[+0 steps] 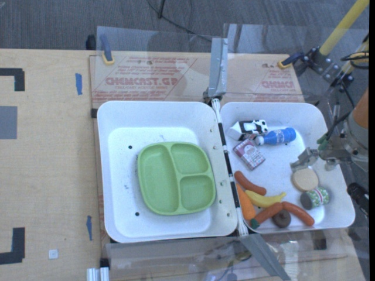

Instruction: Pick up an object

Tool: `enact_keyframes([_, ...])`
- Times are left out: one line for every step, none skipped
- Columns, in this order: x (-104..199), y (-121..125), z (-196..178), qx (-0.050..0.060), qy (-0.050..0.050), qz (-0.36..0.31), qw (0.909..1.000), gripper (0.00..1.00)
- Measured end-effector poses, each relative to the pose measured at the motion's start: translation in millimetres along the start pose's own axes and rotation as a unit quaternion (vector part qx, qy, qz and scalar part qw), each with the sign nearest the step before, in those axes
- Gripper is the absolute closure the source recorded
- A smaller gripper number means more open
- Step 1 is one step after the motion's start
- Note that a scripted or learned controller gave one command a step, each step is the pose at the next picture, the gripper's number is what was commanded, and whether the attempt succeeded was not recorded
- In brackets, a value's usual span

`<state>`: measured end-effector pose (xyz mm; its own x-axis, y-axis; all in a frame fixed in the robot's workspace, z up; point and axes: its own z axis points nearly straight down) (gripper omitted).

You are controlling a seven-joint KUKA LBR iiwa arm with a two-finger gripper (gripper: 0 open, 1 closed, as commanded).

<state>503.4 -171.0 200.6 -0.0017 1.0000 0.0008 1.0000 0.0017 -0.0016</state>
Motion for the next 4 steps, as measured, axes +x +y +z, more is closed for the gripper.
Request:
enact_keyframes([-31.3,62.1,114.9,-0.003,-0.001,0.001,1.0,0.0])
enact_keyframes([-12.4,140.4,114.6,-0.001,-0.001,-0.003,1.0,0.0])
enact_keyframes([-11.7,141.1,102.9,-0.001,-0.003,-0.005,1.0,1.0])
enact_keyframes([-11.3,141.2,102.8,-0.001,-0.003,-0.005,1.0,0.0])
